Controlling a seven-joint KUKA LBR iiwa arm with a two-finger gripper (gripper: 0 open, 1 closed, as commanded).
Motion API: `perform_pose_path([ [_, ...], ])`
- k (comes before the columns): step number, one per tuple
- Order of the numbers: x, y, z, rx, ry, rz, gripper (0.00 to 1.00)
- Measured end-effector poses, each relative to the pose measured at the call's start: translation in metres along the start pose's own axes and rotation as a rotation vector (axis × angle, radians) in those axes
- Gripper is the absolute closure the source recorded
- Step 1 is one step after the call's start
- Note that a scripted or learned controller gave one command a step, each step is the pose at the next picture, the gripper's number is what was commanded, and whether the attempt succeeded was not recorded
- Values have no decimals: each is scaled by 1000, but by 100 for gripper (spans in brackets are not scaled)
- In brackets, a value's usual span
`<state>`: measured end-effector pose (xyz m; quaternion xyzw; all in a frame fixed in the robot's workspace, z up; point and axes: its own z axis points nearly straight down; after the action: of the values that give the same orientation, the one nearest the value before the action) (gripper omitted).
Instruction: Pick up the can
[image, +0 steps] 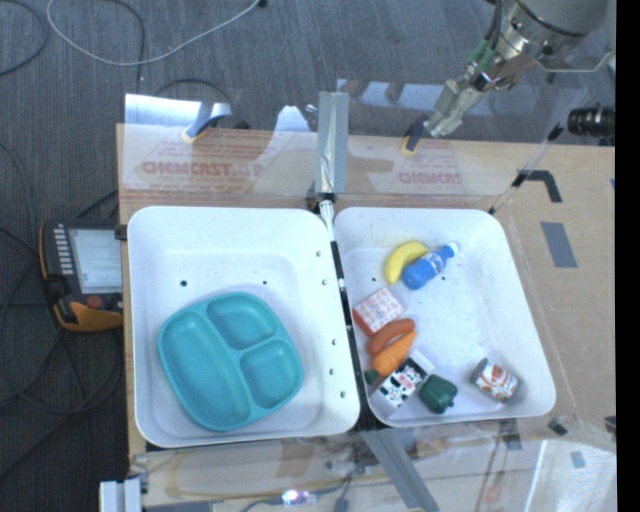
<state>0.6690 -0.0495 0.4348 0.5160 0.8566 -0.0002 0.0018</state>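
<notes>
You will find the can (494, 380), apparently rigid, light and on its side, near the right bin's (520, 300) front right corner; grasp across its body.

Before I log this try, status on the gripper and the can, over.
Gripper up beyond the bins' far edge, nothing in it. Can on its side, right bin, near corner, untouched. Nothing crowding it; green block nearest.
</notes>
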Motion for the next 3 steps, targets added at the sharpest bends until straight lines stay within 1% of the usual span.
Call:
perform_pose_path([
  [3, 0, 2, -28, 3, -15, 0, 100],
])
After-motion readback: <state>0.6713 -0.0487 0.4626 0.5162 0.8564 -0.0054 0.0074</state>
